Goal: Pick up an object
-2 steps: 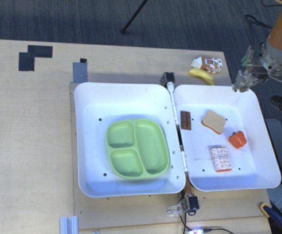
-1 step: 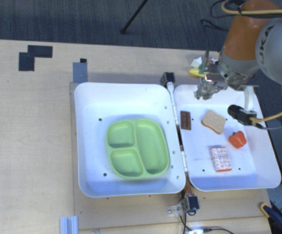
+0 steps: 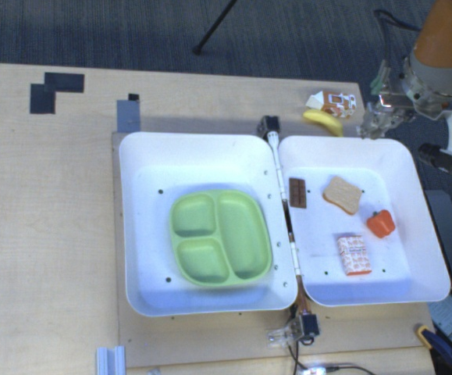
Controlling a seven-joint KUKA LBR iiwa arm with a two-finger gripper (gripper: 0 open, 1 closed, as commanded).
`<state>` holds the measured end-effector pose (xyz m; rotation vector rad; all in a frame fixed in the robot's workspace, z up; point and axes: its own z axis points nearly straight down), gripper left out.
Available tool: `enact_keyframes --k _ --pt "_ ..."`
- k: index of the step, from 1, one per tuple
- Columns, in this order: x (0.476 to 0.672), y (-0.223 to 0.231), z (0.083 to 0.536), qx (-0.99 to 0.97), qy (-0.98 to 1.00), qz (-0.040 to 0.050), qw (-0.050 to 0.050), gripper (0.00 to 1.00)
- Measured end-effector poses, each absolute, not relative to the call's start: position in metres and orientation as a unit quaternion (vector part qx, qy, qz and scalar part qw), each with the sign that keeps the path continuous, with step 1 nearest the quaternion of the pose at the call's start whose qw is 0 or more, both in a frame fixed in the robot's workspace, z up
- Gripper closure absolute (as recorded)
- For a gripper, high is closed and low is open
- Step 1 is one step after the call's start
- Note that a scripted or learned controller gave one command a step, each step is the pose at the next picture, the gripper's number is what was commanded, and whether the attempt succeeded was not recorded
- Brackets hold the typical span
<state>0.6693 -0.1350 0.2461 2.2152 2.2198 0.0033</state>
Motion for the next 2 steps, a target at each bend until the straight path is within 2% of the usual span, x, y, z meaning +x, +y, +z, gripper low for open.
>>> enact_keyframes --k 1,2 --pt "0.669 -0.207 0.211 0.706 0.708 0.0002 0.002 1.00" --pt "0.651 -0.129 0.237 0.705 0.709 0.0018 0.001 1.00"
